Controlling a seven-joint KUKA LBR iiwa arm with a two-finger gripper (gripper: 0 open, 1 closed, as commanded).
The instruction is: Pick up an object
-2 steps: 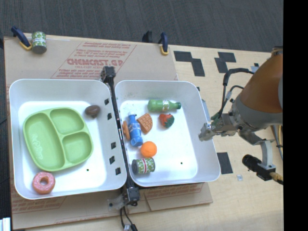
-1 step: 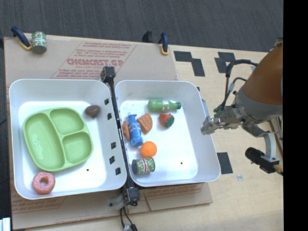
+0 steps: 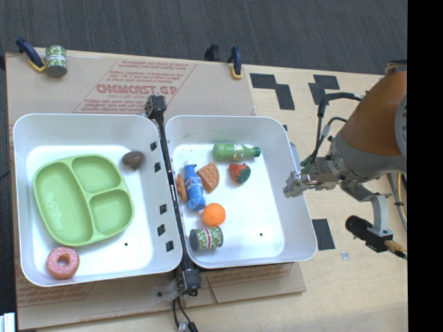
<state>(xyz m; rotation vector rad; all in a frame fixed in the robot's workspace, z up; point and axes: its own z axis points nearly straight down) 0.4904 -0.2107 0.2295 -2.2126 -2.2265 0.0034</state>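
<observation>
Poised at the right bin's (image 3: 294, 144) outer rim, pincer (image 3: 293, 186) state unclear; bare floor beside; orange (image 3: 214, 214) well left, inside.

So the floor (image 3: 208, 12) up top is dark grey carpet with a fine ribbed weave. The bench (image 3: 332, 282) is pale wood with a few black square markers (image 3: 271, 87) stuck on the right part. A big sheet of brown cardboard (image 3: 138, 88) with red print covers most of the left side, pinned down by blue and yellow clamps (image 3: 235, 62) along the back edge. Another clamp (image 3: 29, 54) sits at the far left corner. Light is even and soft, no hard shadows anywhere.
</observation>
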